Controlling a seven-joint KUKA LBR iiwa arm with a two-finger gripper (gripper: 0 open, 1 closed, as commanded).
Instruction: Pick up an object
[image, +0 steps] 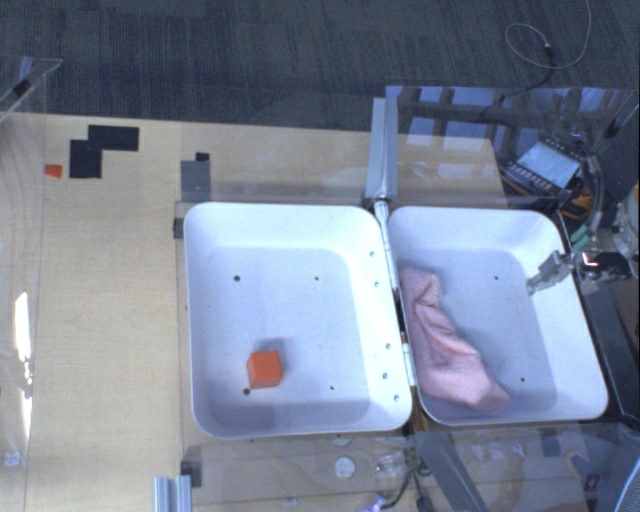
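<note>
An orange cube (265, 369) lies on the floor of the left bin (215, 300), near its front left. A crumpled pink cloth (448, 345) stretches along the left side of the right bin (545, 400), from the middle toward the front. My gripper (553, 269) pokes in low over the right bin's right rim, well apart from the cloth and far from the cube. Nothing is visibly held in it.
A metal divider post (378, 150) rises behind the seam between the two bins. Cables and a small screen (545, 165) sit at the back right. Black markers (100, 148) and a small orange tag (53, 171) lie on the wooden bench at the far left.
</note>
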